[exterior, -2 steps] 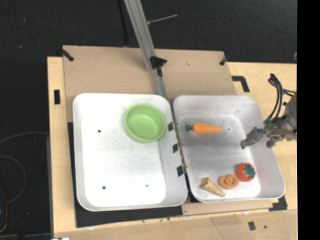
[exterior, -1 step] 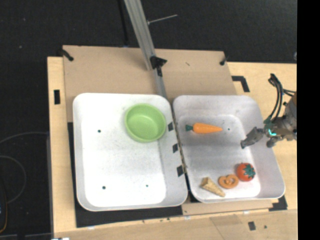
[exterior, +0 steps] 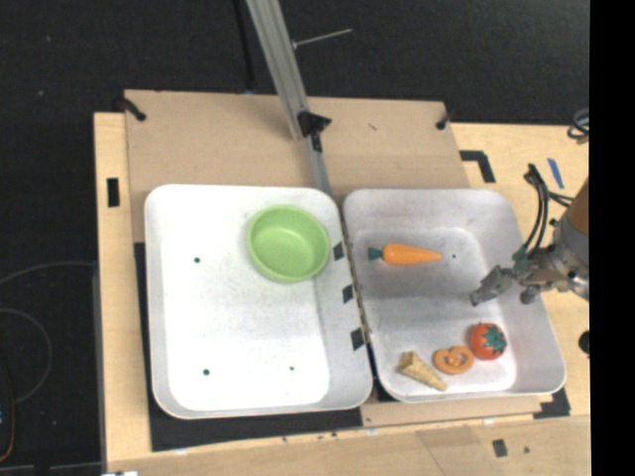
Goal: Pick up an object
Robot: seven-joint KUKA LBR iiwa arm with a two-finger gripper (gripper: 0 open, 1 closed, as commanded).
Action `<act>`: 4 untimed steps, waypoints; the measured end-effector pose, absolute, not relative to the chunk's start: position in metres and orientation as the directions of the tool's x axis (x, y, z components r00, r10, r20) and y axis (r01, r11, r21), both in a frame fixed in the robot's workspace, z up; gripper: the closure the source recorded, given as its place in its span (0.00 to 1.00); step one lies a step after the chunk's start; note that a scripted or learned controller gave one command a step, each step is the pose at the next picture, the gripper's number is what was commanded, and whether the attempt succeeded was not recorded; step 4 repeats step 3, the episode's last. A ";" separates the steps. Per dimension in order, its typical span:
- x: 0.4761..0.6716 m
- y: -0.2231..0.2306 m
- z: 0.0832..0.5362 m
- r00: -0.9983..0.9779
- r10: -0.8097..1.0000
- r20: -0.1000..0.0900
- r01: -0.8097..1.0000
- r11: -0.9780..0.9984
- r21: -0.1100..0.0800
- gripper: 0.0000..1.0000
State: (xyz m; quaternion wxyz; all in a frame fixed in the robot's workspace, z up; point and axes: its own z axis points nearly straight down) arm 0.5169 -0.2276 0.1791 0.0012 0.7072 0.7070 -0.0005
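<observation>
The hand (exterior: 499, 288) hovered over the right bin (exterior: 437, 216), fingers spread and holding nothing. A carrot (exterior: 409, 256) lay left of it, a tomato (exterior: 487, 341) just below.

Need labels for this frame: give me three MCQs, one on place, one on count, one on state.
1. Where is the green bowl?
A. left bin
B. right bin
C. on the bench

2. How many items lie in the right bin?
A. two
B. four
C. six

3. How does the carrot lie?
A. held in the pincer
B. flat on the bin floor
C. inside the bowl

Key:
1 A, bowl sits near the left bin's upper right.
2 B, carrot, tomato, orange slice, wedge.
3 B, it lies apart from the pincer.
</observation>
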 end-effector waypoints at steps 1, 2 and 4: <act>0.514 -0.225 0.120 0.001 1.000 -0.002 1.000 -0.001 0.001 0.00; 0.515 -0.227 0.101 0.003 1.000 -0.003 1.000 -0.003 0.001 0.00; 0.516 -0.227 0.112 0.006 1.000 -0.002 1.000 -0.006 0.006 1.00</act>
